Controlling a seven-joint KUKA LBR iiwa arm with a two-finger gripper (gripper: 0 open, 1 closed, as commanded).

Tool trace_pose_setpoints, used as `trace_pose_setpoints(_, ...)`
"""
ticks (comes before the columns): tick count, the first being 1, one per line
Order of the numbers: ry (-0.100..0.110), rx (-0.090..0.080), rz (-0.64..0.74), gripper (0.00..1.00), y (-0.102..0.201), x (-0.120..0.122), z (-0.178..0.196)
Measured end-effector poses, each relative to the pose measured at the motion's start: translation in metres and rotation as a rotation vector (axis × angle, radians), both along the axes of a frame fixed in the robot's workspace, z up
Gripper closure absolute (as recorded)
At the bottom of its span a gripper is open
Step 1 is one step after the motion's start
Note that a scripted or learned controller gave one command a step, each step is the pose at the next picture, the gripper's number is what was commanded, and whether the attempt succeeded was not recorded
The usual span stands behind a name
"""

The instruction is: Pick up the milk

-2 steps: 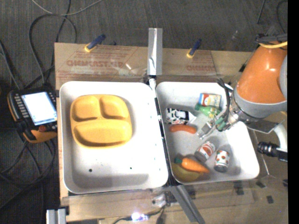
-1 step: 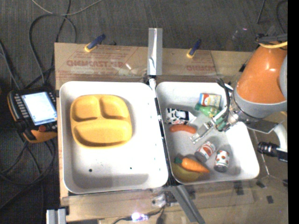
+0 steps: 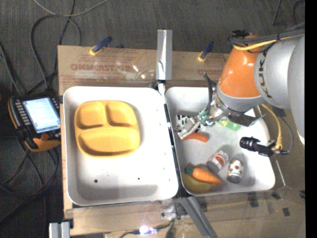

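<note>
Over on the far left there's a handheld pendant with a lit screen [image 3: 37,114] lying off the bench. Next comes the left white bin [image 3: 74,182], which holds a yellow plastic divided tray [image 3: 107,128] and nothing else I can make out.

The right white bin [image 3: 270,175] is where it all happens. At its left side, about mid-depth, is what I take to be the milk: a small white carton with dark blotches [image 3: 182,123], lying tilted just beside an orange-red carrot-like piece [image 3: 195,138]. Nearer the front sit a yellow and orange toy vegetable [image 3: 202,178] and two small red-and-white cans [image 3: 227,165].

The two-finger gripper [image 3: 203,119] hangs right over the carton's right end, touching or almost touching. Honestly can't tell how the fingers are set, the wrist and some green bits hide them.

My guess on handling: the carton is light and probably hollow, so it'll slide or tip if nudged and might dent under a hard squeeze. I'd grab across the two flat sides near the middle, not at a corner, and keep clear of the carrot piece.
</note>
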State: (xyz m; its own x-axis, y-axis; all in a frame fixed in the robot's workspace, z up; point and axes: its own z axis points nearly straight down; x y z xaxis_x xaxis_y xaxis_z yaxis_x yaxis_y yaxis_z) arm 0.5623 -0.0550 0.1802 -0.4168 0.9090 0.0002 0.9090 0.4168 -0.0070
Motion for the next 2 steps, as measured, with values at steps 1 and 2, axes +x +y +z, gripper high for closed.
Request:
trace_pose_setpoints(1, -0.003, 0.001, -0.005, 0.0, -0.048, -0.003, -0.086)
trace_pose_setpoints(2, -0.015, 0.0, -0.062, 0.0, -0.062, 0.059, -0.091)
